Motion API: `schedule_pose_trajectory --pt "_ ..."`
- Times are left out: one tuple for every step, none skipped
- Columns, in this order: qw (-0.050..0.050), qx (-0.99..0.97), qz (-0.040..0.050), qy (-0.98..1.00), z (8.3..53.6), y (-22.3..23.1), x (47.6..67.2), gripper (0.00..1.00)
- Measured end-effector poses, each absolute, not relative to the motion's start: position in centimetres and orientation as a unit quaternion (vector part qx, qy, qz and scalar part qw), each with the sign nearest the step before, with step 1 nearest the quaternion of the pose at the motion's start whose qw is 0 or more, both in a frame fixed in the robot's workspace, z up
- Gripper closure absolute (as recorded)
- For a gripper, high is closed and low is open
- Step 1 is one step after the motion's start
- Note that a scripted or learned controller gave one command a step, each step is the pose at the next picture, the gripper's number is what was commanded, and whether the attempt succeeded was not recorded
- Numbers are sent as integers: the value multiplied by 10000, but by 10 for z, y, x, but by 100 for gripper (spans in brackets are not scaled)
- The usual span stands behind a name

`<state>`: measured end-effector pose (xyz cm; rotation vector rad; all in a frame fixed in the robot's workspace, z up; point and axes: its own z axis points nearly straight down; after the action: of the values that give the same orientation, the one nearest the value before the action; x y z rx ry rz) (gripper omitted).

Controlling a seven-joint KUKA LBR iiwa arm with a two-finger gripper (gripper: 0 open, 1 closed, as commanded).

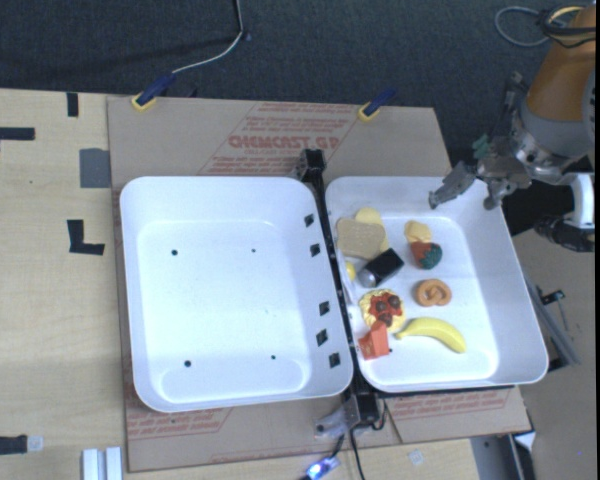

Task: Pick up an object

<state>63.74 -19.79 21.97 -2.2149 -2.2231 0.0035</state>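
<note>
The yellow banana (433, 333) lies in the right bin (515, 298). My gripper (467, 185) hangs over the bin's far edge, fingers apart, holding nothing.

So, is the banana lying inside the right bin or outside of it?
Inside. The banana lies flat on the floor of the right bin, near its front edge, beside the other small items there.

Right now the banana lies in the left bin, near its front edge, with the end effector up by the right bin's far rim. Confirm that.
Not quite. The camera view shows the banana in the right bin, near its front edge, not in the left bin. The rest holds: the end effector is up by the right bin's far rim.
</note>
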Motion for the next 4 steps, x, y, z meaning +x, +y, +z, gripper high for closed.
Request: schedule_pose_trajectory --pt "-60 -7033 -45 -7108 409 -134 641 0" --pt "-65 -7064 -17 -7078 541 -184 670 0" --pt "95 -7045 56 -7096 359 -127 668 0" --pt "-35 -7028 -41 -7113 495 -55 654 0"
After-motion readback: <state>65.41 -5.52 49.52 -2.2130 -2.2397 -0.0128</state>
